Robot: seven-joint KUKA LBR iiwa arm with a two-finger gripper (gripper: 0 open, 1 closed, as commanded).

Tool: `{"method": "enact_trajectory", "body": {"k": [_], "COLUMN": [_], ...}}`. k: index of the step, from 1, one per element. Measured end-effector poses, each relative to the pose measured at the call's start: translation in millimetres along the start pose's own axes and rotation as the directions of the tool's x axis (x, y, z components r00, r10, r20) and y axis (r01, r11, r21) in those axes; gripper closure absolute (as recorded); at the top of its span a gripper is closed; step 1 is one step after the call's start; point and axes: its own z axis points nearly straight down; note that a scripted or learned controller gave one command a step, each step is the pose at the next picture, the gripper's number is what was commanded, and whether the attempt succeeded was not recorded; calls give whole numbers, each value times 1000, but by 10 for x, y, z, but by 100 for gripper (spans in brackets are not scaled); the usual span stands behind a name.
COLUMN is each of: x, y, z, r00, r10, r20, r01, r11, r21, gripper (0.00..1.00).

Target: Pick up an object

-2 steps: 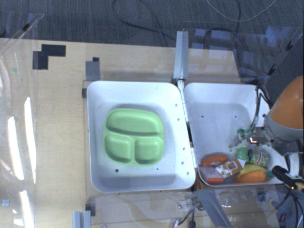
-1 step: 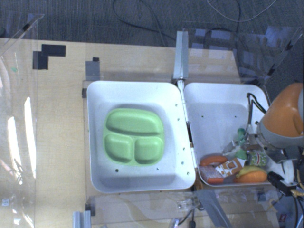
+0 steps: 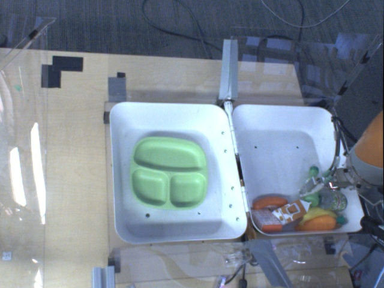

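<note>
- I see a small pile of toy food, orange and yellow pieces with a red-and-white packet, in the near right corner of the right white bin.
- My gripper sits just above that pile; its grip I cannot tell.
- A green plastic tray with three sections lies in the left white bin.

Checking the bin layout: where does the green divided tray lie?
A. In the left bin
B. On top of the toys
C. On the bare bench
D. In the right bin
A: the green tray lies flat on the left bin floor, apart from the toys in the right bin.
</note>
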Motion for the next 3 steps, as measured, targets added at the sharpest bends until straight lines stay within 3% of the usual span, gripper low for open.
{"method": "enact_trajectory", "body": {"k": [1,2,3], "x": [26,38,395], "y": [674,705,1013], "z": [174,52,-1095], "r00": [992,991,995], "r10": [-129,-134,-101], "r20": [2,4,1], "r01": [129,134,101], "r11": [992,991,995], "r21": [-5,-12,-2], "gripper": [0,100,100]}}
